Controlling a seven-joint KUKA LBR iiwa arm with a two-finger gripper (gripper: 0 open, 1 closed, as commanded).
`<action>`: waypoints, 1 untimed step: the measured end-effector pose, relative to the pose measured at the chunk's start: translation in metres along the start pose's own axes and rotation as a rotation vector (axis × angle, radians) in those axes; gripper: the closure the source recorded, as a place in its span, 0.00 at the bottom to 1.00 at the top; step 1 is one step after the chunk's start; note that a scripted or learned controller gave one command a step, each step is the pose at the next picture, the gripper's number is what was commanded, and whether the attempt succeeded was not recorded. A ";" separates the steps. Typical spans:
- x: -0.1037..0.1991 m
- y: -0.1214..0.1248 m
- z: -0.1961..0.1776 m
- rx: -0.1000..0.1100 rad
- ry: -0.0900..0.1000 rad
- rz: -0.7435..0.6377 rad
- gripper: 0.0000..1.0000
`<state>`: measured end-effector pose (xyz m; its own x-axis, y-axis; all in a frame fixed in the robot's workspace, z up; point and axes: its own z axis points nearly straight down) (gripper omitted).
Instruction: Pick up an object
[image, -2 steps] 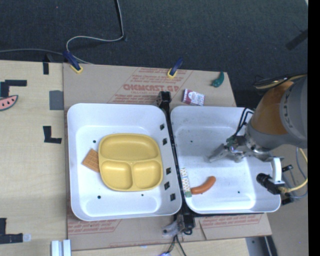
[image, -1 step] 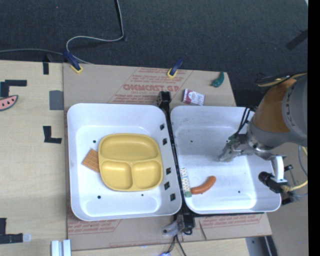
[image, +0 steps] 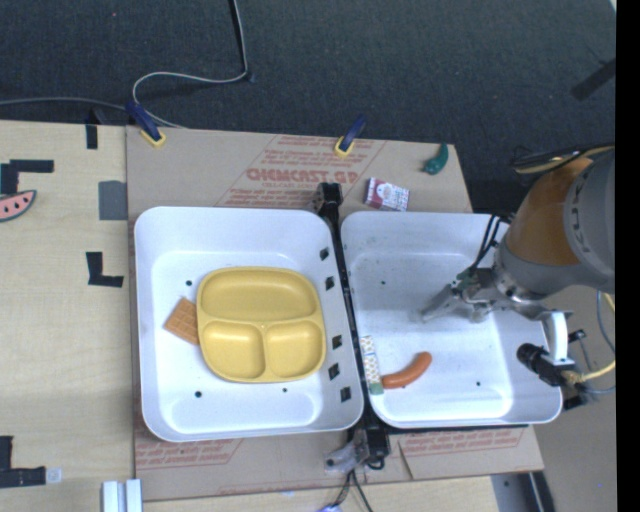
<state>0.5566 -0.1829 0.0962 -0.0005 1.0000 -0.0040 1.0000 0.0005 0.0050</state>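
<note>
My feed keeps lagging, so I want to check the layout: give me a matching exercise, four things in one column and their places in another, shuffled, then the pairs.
Things:
1. yellow tray
2. hot dog
3. gripper
4. small red packet

Places:
A. on the cardboard beyond the bins
B. in the left bin
C. over the right bin, above the middle of its floor
D. on the right bin's floor, towards the near rim

Pairs: 1-B, 2-D, 3-C, 4-A

Small red-and-white packet (image: 385, 194) on cardboard sheet (image: 300, 170), teal item (image: 436, 159) nearby, yellow-tipped clamps (image: 350, 137)
</note>
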 end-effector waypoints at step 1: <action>0.054 -0.013 0.009 0.000 0.002 -0.001 0.00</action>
<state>0.5435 -0.1289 0.0864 -0.0013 1.0000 -0.0020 1.0000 0.0013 0.0045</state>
